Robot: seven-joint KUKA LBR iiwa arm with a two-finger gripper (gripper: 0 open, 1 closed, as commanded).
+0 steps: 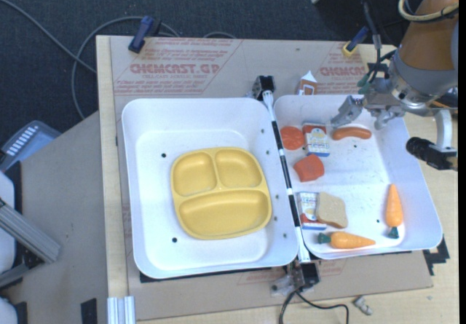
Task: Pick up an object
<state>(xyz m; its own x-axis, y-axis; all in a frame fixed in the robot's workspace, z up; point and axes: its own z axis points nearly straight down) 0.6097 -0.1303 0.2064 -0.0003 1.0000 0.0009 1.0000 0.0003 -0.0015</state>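
My gripper (362,117) hangs over the far end of the right bin (419,191), its two fingers spread apart and open. Just below it lies a reddish-orange sausage (352,133) on the bin floor, stretching across the gap between the fingertips; I cannot tell whether they touch it. Left of the sausage stand a small white carton (316,140) and a red round slice (292,137). A red chunk (310,168) sits nearer the bin's middle.
At the near end of the right bin lie a second carton (309,207), a bread slice (334,210) and two carrots (349,241) (394,204). The left bin (145,170) holds a yellow divided plate (218,192). Clamps sit at the board's far edge.
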